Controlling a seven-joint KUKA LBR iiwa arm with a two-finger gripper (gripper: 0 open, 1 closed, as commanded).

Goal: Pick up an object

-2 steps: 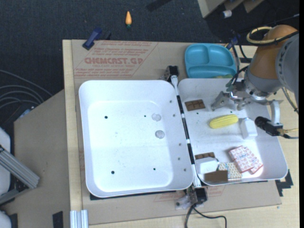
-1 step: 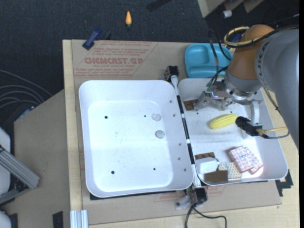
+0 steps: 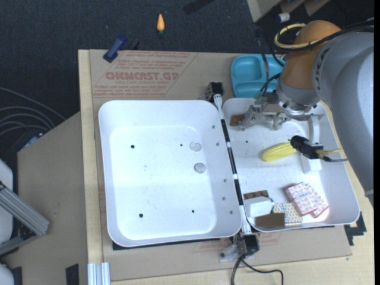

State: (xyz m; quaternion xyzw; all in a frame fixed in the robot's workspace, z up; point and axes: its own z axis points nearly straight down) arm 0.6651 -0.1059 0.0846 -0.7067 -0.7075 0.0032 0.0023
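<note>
Yellow corn cob (image 3: 279,152) lies just below the gripper (image 3: 261,115), whose jaw state I cannot tell, so a descent could miss it.

Left bin (image 3: 119,159) lies wide open; in the right bin (image 3: 341,212), yellow corn (image 3: 279,152) and small packets (image 3: 291,206) crowd the floor.

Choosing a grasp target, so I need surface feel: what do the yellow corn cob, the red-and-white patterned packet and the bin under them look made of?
Corn cob: looks like moulded plastic, glossy yellow with a soft sheen, probably a toy.
Patterned packet: seems printed paper or thin card, matte with flat faces; could be film wrap.
Right bin: likely smooth white plastic, slightly shiny, with rounded moulded corners.
</note>
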